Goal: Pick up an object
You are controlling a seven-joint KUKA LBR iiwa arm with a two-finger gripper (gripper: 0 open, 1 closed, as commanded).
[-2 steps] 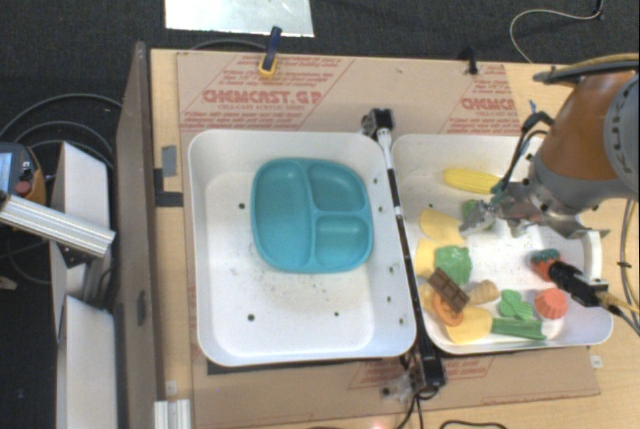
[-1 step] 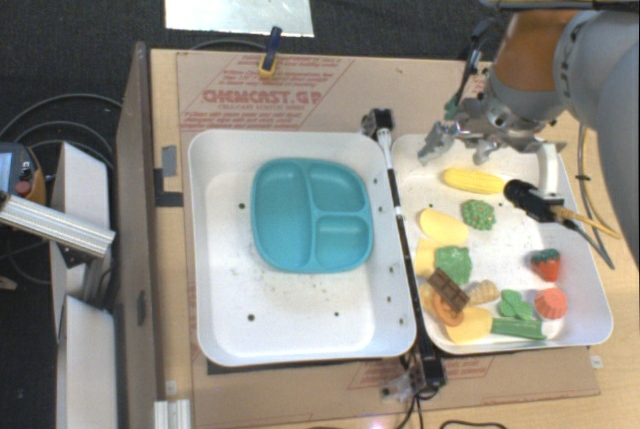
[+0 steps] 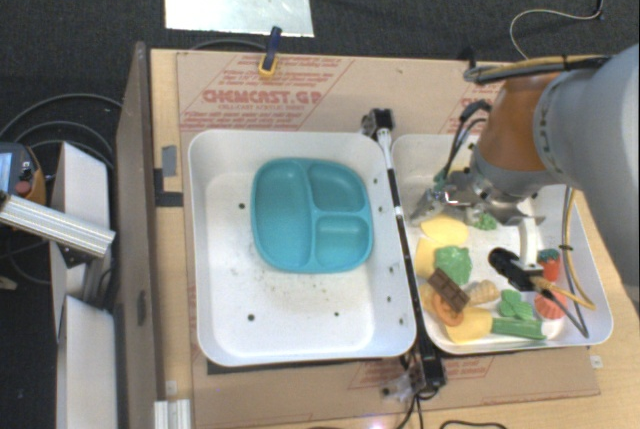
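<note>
Camera view, my gripper [image 3: 448, 202]: low over the upper left part of the right bin [image 3: 603, 322], close to that bin's left wall.
Grip state: cannot tell; the wrist and the grey arm cover it from above.
Held item: none that I can see.
Task items: a heap of small toy pieces in the lower half of the right bin, below my gripper.
Nearest pieces: yellow piece [image 3: 447, 231] just below my gripper; small green piece [image 3: 485, 221] just to its right.
Middle of heap: green lump [image 3: 454, 263] touching the yellow piece's lower edge; brown block [image 3: 447, 293] tilted, lying on an orange piece [image 3: 440, 310].
Lower edge: long green piece [image 3: 517, 327] and second yellow piece [image 3: 476, 324] hard against the bin's bottom rim.
Right side: red piece [image 3: 551, 269] near the right wall.
Room, right bin: bare floor along the top edge and the upper left corner; the lower half is crowded, pieces touching one another.
Left bin [image 3: 203, 247]: a teal divided plate [image 3: 310, 215] in its upper middle, apart from all four walls; bare white floor below it and to its left.
Boundary: a dark strip [image 3: 396, 207] runs between the two bins.
</note>
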